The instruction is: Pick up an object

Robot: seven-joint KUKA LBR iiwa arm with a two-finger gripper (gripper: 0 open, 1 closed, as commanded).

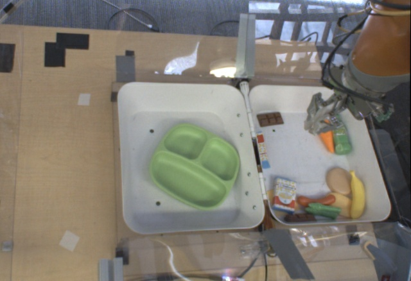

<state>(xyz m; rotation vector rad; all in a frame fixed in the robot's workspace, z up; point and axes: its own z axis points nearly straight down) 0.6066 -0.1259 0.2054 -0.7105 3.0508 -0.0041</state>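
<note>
The end effector (323, 118) is being held spread and unladen, an orange and green toy (337, 140) lying just beneath-right of it.

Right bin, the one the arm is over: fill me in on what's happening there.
The gripper hangs low over the upper part of the right bin, just above an orange and green toy piece. I cannot tell whether it has hold of it. More toy food lies along the bin's near edge: a banana, an egg-like piece, a small carton, and a brown chocolate bar further up. The left bin holds a green divided plate.
</note>
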